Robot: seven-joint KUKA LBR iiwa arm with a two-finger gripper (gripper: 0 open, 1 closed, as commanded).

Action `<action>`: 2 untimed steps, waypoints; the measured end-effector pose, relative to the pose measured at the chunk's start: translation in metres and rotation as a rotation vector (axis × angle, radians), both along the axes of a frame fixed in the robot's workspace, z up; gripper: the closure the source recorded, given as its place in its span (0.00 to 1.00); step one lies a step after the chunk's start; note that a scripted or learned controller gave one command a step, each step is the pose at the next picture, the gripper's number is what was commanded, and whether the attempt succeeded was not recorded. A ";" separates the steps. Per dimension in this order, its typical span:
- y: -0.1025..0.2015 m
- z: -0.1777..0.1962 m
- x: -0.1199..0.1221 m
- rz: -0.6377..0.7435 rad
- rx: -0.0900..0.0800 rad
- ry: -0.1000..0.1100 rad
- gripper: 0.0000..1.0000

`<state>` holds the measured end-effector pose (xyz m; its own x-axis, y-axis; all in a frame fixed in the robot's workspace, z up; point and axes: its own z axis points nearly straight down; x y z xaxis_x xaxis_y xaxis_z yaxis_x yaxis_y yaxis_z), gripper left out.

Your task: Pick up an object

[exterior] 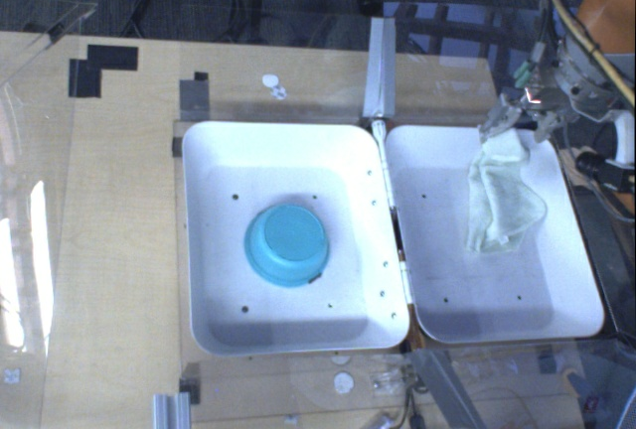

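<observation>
Blue bowl [288,244] in left bin [214,318]; cloth [502,194] hanging beneath hand [524,119].

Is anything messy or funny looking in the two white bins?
Mostly tidy. The blue bowl sits upside down in the left bin. In the right bin, a pale cloth lies crumpled and bunched, its top corner pulled up toward the gripper at the far edge. Nothing looks spilled or broken.

Overhead view of two white bins. Left bin [209,218]: a blue bowl [288,244], upside down, near the centre. Right bin [437,248]: a pale cloth [502,199] hanging from the gripper [522,119], its lower end resting on the bin floor.
</observation>
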<state>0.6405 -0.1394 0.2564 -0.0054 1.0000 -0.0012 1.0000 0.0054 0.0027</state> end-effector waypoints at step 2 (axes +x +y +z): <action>0.016 -0.142 0.031 0.204 -0.001 -0.007 1.00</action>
<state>0.6719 -0.1232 0.1148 -0.2080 0.9781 -0.0031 0.9781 0.2081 0.0094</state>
